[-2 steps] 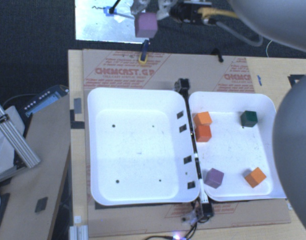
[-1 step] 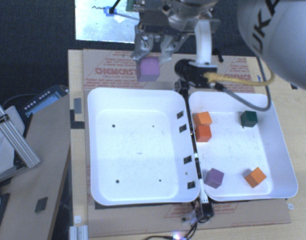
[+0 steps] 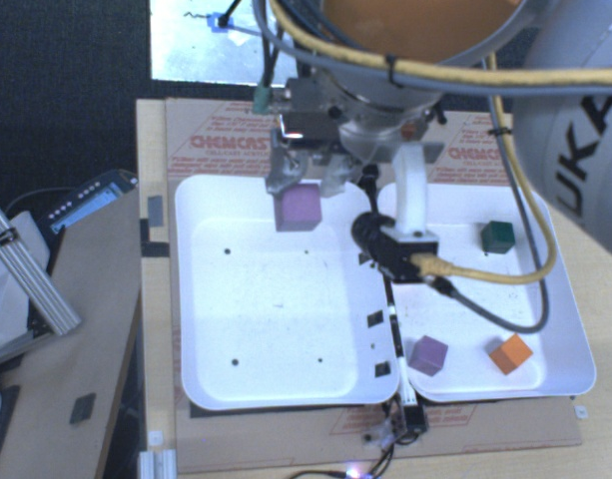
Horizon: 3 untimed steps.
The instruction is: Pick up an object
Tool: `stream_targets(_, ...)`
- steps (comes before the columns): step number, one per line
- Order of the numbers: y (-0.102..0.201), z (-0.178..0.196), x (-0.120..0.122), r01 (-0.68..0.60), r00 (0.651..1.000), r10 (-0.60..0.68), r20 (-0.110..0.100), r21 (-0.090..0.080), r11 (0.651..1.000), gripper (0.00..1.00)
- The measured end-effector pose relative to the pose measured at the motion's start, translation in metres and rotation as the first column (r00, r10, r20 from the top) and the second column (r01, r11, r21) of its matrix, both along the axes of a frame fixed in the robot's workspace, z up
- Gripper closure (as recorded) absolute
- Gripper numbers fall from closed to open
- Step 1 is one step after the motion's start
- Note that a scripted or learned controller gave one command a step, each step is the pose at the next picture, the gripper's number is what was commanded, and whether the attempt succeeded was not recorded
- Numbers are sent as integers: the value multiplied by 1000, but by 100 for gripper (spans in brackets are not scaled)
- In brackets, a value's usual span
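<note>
- I saw the claw [image 3: 304,178] over the far edge of the left bin [image 3: 201,267]; a pink cube [image 3: 299,208] sat between its fingers, so it was closed on that cube, close to the bin's back wall.
- Most of the left bin's floor lay bare in front of the cube; I had open room toward the near rim and the left wall.
- The right bin [image 3: 570,352] held a green cube [image 3: 497,236] near its far right, an orange cube [image 3: 510,353] near its front right corner, and a purple cube [image 3: 428,354] near its front left, just beside the divider; all three lay well apart from the claw.
- A yellow cable [image 3: 485,273] looped over the right bin, and the arm's white bracket [image 3: 410,193] hung above the divider between the bins; these crowded the middle of the surface [image 3: 151,228].
</note>
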State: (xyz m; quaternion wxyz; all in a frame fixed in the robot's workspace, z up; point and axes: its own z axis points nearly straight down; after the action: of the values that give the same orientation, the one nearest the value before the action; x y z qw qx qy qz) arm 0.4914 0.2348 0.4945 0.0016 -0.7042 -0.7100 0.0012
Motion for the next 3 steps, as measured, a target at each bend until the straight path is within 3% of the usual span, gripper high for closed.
stream_targets(1, -26, -32, 56, 10, 1000, -10, 3, -2, 1000, 100)
stream_targets(2, -18, -23, -8, 1, 1000, -1, 3, 1, 1000, 100)
stream_targets(3, -28, -23, 53, 10, 1000, -10, 6, -1, 1000, 100)
